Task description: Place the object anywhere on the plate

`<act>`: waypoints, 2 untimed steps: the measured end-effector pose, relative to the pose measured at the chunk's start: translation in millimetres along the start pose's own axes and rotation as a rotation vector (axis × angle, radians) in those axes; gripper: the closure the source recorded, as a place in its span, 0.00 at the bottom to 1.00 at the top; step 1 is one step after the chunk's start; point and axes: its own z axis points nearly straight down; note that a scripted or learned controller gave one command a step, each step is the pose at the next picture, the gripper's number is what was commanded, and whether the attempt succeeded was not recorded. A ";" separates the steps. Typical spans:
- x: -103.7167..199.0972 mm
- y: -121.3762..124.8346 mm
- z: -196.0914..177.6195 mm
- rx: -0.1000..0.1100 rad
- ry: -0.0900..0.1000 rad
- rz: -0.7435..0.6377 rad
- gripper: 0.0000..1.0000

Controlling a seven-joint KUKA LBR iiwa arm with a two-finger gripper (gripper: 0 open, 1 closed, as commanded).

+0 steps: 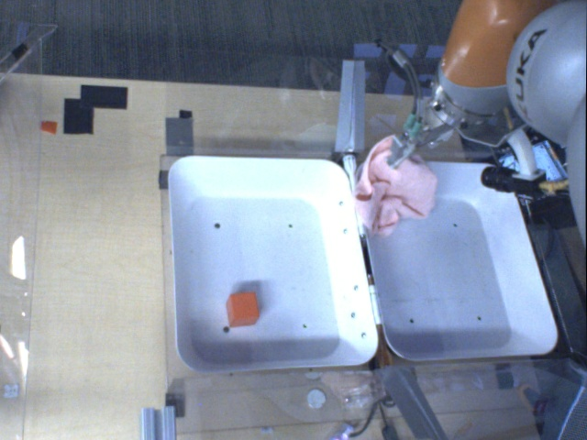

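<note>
A crumpled pink cloth (399,195) hangs over the upper left corner of the right white bin (459,282), close to the divider between the bins. My gripper (402,150) is shut on the cloth's top edge, and the fabric droops below the fingers. The grey arm with its orange band reaches in from the upper right. A small orange block (243,309) lies in the left white bin (275,236), toward its lower left.
A grey metal post (350,108) stands just behind the gap between the bins, left of the gripper. Black markers (92,106) and a small orange square (49,127) sit on the wooden bench at far left. Cables and fittings (527,177) crowd the right bin's far right edge.
</note>
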 end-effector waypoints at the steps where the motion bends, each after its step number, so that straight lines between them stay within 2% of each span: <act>1: 42.9 -2.2 4.8 0.001 0.001 -0.402 1.00; 2: 89.1 -8.0 -7.1 -0.002 0.001 -0.802 1.00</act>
